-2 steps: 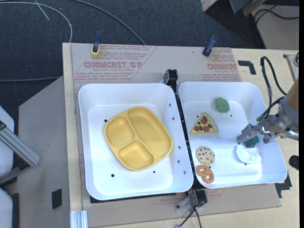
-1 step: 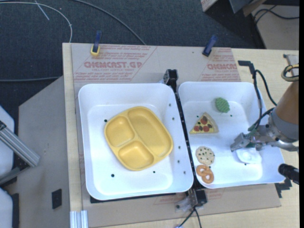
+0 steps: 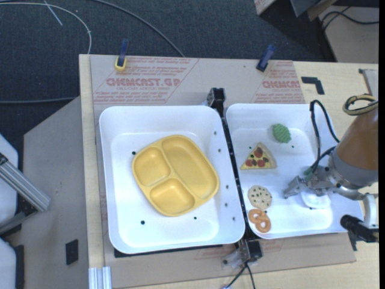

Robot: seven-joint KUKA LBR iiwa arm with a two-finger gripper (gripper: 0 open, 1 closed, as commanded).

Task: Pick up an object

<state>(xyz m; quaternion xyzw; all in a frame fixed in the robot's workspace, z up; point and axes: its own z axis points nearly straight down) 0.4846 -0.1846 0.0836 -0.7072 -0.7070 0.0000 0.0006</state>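
Observation:
The right bin [image 3: 283, 114] holds several toy foods. A green leafy piece [image 3: 281, 132] lies near its back and a pizza slice [image 3: 258, 158] sits left of centre. A round chocolate-chip cookie [image 3: 259, 196] lies near the front left, with an orange pretzel [image 3: 261, 221] just in front of it. My gripper [image 3: 308, 191] hangs low over the right part of this bin, about a hand's width right of the cookie. I see nothing held in it.
The left bin [image 3: 114, 161] holds a yellow three-compartment plate [image 3: 174, 174]. A black divider runs between the bins. Two blue clamps [image 3: 122, 54] grip the board's far edge. A black cable [image 3: 317, 116] loops over the right bin's back right corner.

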